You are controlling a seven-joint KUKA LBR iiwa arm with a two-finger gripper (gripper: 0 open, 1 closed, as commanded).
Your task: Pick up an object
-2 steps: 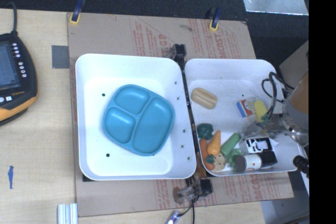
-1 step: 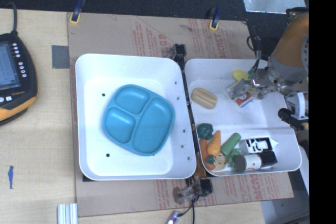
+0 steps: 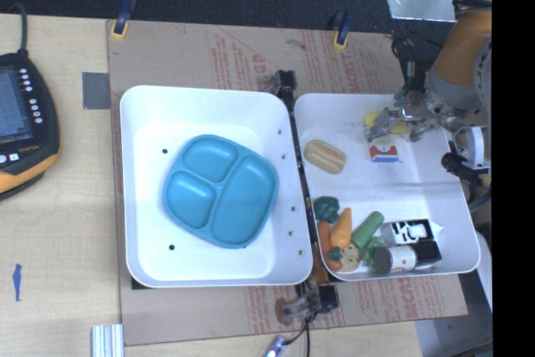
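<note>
My gripper (image 3: 400, 123) is low over the far right corner of the right bin (image 3: 435, 180), its fingers spread open. A small yellow object (image 3: 396, 128) lies under and between them; I cannot tell whether they touch it. Just in front of it lies a small red, white and blue item (image 3: 384, 152). A tan bread-like piece (image 3: 324, 155) rests near the bin's left wall. Along the near edge lie a dark green lump (image 3: 326, 206), an orange carrot (image 3: 340, 228), a green cucumber (image 3: 366, 230), a black-and-white box (image 3: 414, 230) and a small bottle (image 3: 397, 259).
The left bin (image 3: 150, 121) holds a blue divided plate (image 3: 221, 190). A teach pendant (image 3: 21, 117) sits on the bench at far left. Blue and yellow clamps (image 3: 123, 17) hold the cardboard at the back. The orange-banded arm (image 3: 460, 46) comes in over the right bin's far right corner.
</note>
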